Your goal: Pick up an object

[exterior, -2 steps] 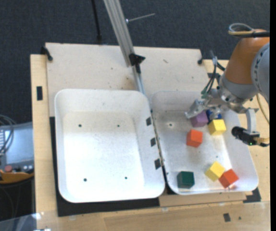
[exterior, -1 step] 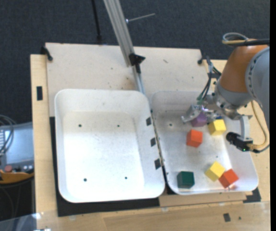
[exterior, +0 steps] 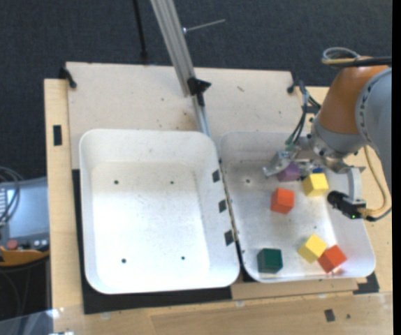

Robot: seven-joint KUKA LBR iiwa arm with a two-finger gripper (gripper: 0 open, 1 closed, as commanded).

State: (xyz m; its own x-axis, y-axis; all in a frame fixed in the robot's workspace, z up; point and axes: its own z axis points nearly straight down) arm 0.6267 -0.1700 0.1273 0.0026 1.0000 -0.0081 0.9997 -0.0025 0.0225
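The left bin is sitting on the bench, and the right bin is sitting right beside it, so they are touching along the middle. All the toy blocks are lying in the right bin, I think so that the arm can reach them from its side.

The green block is lying near the front wall. The orange block is lying in the middle. A little purple block is lying just behind it, and the claw is hanging right over it, low in the bin. I think the claw is going for this one. It is looking small and pale purple, and the claw is hiding half of it. I cannot tell if the claw is open or closed, or if it is gripping the block.

A yellow block is sitting just beside the purple one. Another yellow block and a red block are touching near the front corner. The grey and orange arm is bending down from the right
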